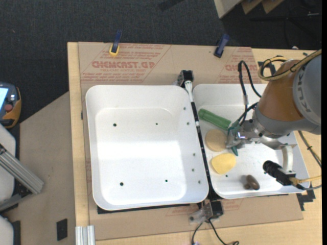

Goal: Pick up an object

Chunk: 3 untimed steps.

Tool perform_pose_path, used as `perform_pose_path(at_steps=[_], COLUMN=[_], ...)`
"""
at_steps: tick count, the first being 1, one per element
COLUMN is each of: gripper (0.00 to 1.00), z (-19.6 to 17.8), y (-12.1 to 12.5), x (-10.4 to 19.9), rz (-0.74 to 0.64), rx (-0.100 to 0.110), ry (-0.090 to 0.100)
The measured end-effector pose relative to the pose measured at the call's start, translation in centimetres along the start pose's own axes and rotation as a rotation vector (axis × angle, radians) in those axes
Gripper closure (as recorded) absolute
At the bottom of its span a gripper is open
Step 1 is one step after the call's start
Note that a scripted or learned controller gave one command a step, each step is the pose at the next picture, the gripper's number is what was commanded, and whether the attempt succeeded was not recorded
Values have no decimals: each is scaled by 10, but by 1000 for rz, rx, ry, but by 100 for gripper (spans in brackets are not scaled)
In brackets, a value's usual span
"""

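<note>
The right bin (254, 160) holds several objects. A green cylinder (214, 119) lies slanted near its left wall. Below it sits a tan round piece (214, 141), then a pale yellow lump (224, 163), and a small brown lump (250, 183) rests near the front wall. My gripper (235, 138) reaches in from the right and hangs low, just right of the tan piece and above the yellow lump. The lower end of the green cylinder is close to it. Nothing is visibly held.
The left bin (138, 147) stands beside the right one, with a black divider strip (196, 129) between them. Both rest on a cardboard sheet (148, 60) held by clamps at the back. The arm's orange band (281, 98) covers the right bin's far right side.
</note>
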<state>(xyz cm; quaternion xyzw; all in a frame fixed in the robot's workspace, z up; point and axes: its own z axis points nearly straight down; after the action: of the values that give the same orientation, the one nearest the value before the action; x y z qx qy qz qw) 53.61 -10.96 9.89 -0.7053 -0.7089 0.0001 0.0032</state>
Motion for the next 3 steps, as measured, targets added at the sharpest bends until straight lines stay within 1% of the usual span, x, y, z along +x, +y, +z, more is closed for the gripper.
perform_pose_path(at_steps=[1,2,3], gripper=[100,100,100], z=[-110,-188,-225], y=[31,41,38], x=[64,115,148], rz=[-4,-3,0], rx=[-19,-16,-12], ry=[-3,-3,-3])
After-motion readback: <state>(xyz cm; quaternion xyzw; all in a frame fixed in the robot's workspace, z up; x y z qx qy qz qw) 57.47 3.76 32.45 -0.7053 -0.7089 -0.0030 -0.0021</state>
